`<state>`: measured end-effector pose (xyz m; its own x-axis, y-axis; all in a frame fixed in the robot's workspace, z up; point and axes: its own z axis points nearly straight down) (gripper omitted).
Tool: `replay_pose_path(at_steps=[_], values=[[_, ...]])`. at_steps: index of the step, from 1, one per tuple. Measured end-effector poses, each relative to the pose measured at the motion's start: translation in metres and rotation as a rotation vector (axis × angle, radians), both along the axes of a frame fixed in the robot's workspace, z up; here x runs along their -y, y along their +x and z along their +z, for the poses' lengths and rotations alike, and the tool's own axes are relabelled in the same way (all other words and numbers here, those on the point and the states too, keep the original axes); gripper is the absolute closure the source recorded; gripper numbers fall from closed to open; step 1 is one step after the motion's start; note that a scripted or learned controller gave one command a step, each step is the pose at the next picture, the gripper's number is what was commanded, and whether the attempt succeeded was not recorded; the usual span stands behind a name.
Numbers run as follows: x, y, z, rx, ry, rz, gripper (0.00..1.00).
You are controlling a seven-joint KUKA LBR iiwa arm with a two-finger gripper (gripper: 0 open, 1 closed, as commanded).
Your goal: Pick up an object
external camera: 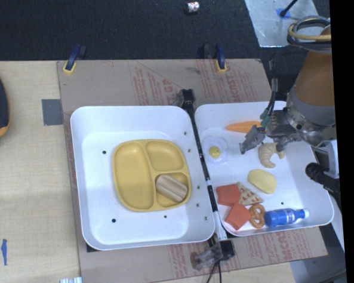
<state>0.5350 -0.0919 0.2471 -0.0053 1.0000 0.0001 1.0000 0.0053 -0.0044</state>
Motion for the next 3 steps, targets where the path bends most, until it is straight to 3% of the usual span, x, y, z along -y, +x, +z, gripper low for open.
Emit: replay_pose_path(at_steps=[1,2,3], values=[[0.050,0.015,-0.062,-0.006,-0.002,-0.004,0.00],[0.084,-0.028,-0.037,-0.002,0.000,-0.006,0.00],[0.105,0.018,-0.086,0.001,-0.002,0.001,0.00]])
